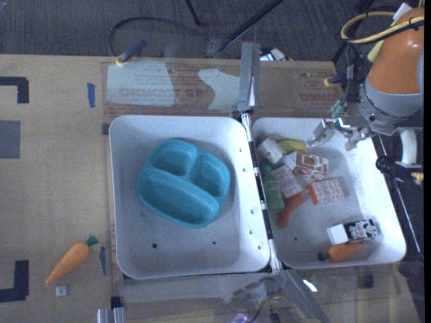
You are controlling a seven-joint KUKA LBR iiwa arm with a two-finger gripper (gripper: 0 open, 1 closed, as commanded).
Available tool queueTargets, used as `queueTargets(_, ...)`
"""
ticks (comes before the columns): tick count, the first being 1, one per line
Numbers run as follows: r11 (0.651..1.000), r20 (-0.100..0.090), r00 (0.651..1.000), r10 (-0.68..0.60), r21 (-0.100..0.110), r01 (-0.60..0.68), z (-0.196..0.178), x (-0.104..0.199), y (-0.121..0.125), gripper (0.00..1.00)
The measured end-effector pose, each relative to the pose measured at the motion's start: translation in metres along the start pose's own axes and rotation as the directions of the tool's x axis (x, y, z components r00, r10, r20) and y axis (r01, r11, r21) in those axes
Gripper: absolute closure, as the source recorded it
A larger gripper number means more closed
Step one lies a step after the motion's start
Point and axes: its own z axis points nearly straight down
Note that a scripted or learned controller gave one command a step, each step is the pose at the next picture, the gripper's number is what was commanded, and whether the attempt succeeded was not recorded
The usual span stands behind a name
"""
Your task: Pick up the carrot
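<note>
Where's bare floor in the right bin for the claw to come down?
Bare patches in the right bin: the far right strip beside the orange carton, and the near left corner before the carrot. Crowded along the left wall, around the banana.

Carrot [345,252] hemmed by milk carton [353,231] and bin wall [397,237]; above open

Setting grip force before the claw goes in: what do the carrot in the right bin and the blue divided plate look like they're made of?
Carrot: likely moulded toy plastic, smooth orange with a dark stem end; too small to be sure.
Blue divided plate: probably hard plastic, uniform teal with a soft sheen and rounded moulded compartments.
</note>
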Motion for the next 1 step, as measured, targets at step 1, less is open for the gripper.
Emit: queueTargets(1, 0.987, 0.004, 0.987, -0.160, -0.004, 0.160, -0.0321, -0.0704, -0.0104, 0.00)
